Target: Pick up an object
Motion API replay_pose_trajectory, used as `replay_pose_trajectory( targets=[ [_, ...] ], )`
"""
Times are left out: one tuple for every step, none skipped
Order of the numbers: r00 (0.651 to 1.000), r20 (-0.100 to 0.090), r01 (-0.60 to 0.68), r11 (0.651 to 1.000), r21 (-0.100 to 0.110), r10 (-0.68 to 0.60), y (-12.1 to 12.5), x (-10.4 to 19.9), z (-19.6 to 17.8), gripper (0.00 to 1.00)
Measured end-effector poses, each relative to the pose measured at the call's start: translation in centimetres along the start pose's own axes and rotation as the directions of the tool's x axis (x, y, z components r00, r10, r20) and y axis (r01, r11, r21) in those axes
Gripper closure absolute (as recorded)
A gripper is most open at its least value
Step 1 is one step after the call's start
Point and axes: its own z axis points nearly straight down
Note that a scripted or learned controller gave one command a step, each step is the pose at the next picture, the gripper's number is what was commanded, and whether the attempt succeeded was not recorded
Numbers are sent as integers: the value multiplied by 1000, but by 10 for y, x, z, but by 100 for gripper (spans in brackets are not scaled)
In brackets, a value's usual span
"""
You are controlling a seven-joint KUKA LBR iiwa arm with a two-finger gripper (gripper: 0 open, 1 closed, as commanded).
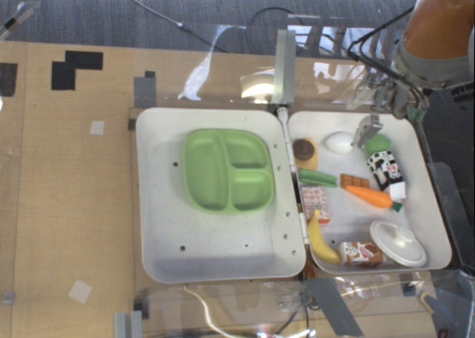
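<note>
The right bin (434, 203) holds several small items: a brown-topped doughnut (304, 151), a white egg shape (338, 142), a green piece (378, 143), a black-and-white carton (384, 169), a green pod (317, 177), a brown bar (355, 180), a carrot (369, 196), a pink box (315, 203), a banana (320, 241), a brown can (361, 253) and a white bowl (398, 244). My gripper (366, 133) hangs low over the bin's far side, between the egg shape and the green piece. Nothing is seen lifted off the bin floor.
The left bin (159, 218) holds a green divided plate (228, 170). A raised divider (291, 180) separates the two bins. A grey post (284, 65) stands behind them. Cables hang from the arm at the upper right.
</note>
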Motion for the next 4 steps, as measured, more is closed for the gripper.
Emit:
replay_pose_trajectory(
  targets=[
    [986,1,166,986,-1,-166,1,50,145,0],
    [970,18,241,970,2,-241,-58,137,149,0],
    [995,11,100,995,0,-100,-5,94,150,0],
    [998,9,57,998,2,-57,17,67,151,0]
  ],
)
